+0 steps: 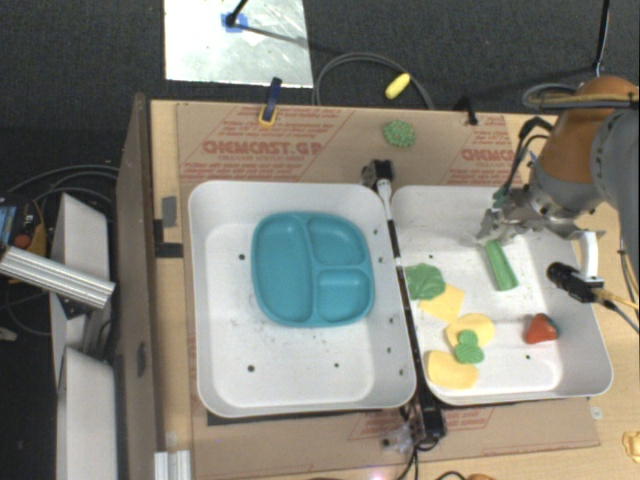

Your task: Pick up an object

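Green stick [500, 266] lies in the right bin [440, 223], clear of the yellow pieces [450, 370], so it's the likely target. Gripper [497, 226] sits at its far end; I can't tell if it's open or closed.

The arm [585, 143] runs out past the right edge, its upper links cut off. It covers the far right corner of the right bin [440, 228]. The tool [496, 224] hangs over the upper end of the green stick [501, 266], perhaps touching it; the blur there leaves that unsettled. The round green thing [400, 133] on the worktop [300, 146] is too small to name.
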Controlling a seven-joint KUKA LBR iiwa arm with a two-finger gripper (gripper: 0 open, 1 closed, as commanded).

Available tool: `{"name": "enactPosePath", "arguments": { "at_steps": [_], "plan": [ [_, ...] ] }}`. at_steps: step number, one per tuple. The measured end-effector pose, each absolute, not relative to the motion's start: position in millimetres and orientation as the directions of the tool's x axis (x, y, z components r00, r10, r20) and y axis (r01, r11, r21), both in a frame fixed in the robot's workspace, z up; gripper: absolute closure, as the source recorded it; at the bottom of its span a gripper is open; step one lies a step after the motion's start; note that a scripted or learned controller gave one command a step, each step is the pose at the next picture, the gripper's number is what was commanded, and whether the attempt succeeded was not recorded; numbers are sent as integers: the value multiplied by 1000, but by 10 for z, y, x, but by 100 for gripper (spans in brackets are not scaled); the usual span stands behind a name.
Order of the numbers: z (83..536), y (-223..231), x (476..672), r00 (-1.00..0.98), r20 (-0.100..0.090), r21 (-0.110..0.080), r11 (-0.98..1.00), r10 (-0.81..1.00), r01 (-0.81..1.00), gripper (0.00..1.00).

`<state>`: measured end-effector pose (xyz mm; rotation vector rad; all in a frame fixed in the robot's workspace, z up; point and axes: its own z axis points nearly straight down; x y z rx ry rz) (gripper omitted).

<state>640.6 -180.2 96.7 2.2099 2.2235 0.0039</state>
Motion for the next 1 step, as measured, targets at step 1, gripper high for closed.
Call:
{"name": "enactPosePath", "arguments": {
  "at_steps": [1],
  "plan": [
    [1760,-1094,6565,-11,1,10,11,1000,1000,100]
  ]
}}
